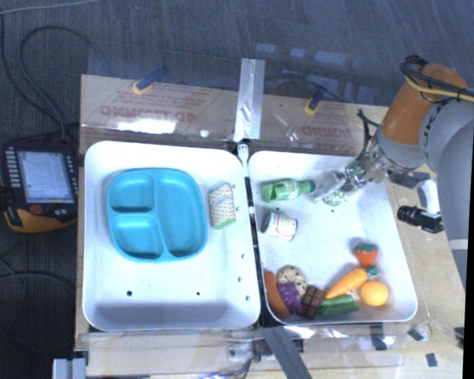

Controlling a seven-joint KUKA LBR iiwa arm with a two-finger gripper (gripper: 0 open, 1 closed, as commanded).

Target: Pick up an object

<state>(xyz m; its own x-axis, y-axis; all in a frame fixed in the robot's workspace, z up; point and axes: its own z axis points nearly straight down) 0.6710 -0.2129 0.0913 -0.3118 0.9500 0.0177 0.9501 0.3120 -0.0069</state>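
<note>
My gripper [340,188] hangs low in the back of the right bin [393,232], just right of a green bottle [287,189] that lies on its side. Its tip looks close to the bottle's cap end, but contact is not visible. A small white cup [281,223] lies just in front of the bottle. Toy food is heaped at the bin's front: a carrot [347,282], an orange [374,293], a red tomato [365,253], a cookie [289,275], purple grapes [293,295] and a green cucumber [339,306].
The left bin [168,300] holds a blue divided plate [155,212] and a woven, bread-like piece [222,205] by the divider. A teach pendant [35,184] lies off the bench at left. The arm's orange band [412,103] stands over the right bin's back corner.
</note>
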